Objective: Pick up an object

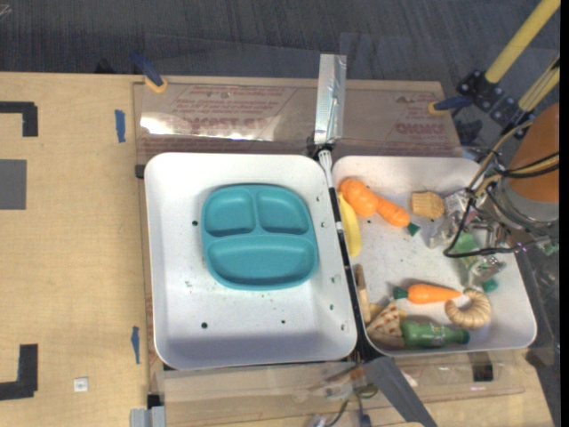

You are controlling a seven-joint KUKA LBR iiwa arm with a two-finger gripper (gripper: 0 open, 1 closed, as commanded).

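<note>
hand (467, 229) low over right bin (524, 327), grip state we could not tell | nearest object perhaps the tan block (428, 205); carrots (433, 294) lay apart | we judged nothing lifted yet, pick remaining

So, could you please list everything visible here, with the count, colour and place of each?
Bins: two, white, side by side on the bench.
Divided plate: one, teal, in the left bin.
Carrots: two, orange, in the right bin, one near the top, one lower.
Banana: one, yellow, at the right bin's left wall.
Bottle: one, green, at the right bin's bottom.
Ring: one, tan, beside the lower carrot.
Gripper: one, metallic, over the right bin's right side.
</note>
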